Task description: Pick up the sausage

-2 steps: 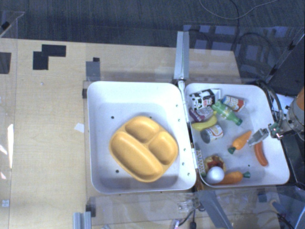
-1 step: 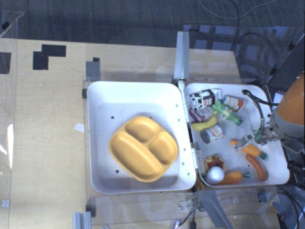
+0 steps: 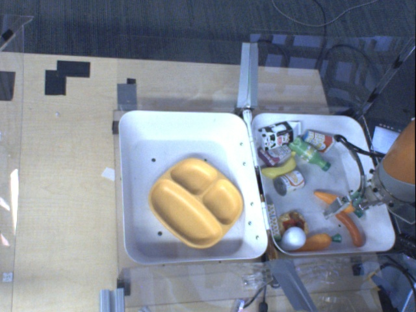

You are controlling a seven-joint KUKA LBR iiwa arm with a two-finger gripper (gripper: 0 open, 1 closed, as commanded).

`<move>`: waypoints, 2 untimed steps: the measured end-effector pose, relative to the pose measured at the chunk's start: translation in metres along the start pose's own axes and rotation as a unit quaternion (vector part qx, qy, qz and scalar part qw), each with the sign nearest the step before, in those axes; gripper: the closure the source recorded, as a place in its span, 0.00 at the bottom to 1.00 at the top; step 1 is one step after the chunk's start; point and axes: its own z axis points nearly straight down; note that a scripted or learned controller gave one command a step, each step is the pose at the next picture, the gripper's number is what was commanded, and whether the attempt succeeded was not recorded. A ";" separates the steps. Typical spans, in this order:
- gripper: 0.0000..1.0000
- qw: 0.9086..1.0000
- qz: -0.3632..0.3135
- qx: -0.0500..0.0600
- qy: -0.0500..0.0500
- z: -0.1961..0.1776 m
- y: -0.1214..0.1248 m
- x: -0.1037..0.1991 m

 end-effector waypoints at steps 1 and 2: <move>0.00 0.991 0.135 -0.002 0.001 0.012 0.002 0.001; 0.00 0.991 0.135 -0.002 0.001 0.012 0.002 0.001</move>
